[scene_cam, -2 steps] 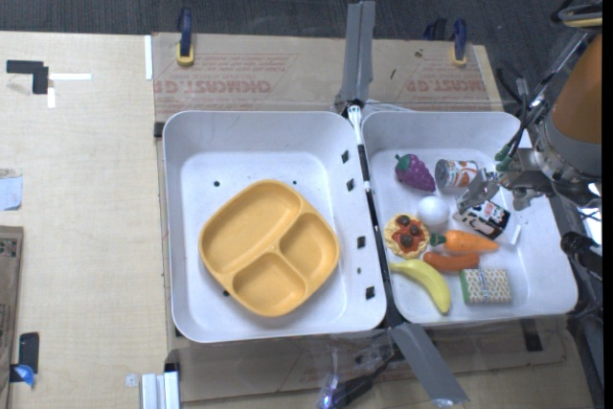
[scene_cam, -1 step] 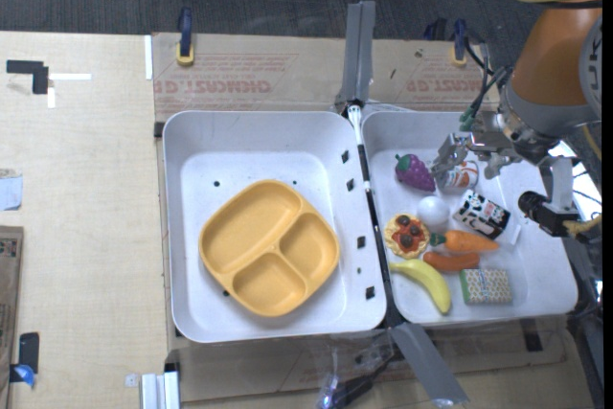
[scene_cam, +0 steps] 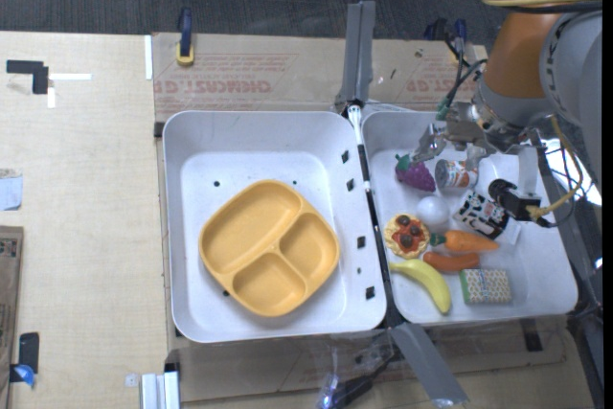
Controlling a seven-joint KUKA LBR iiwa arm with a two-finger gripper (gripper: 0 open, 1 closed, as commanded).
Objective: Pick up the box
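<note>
In the right bin's (scene_cam: pixel 565 297) near corner sits the box (scene_cam: pixel 487 285), beside the banana (scene_cam: pixel 427 281); light, stiff card, I'd pinch its long sides. Gripper (scene_cam: pixel 442 141) hovers well apart; whether it's open, can't tell.

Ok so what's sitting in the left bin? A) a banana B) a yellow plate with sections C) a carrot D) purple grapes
B: the yellow divided plate lies in the left bin, while the banana, carrot and purple grapes are all in the right bin.
</note>
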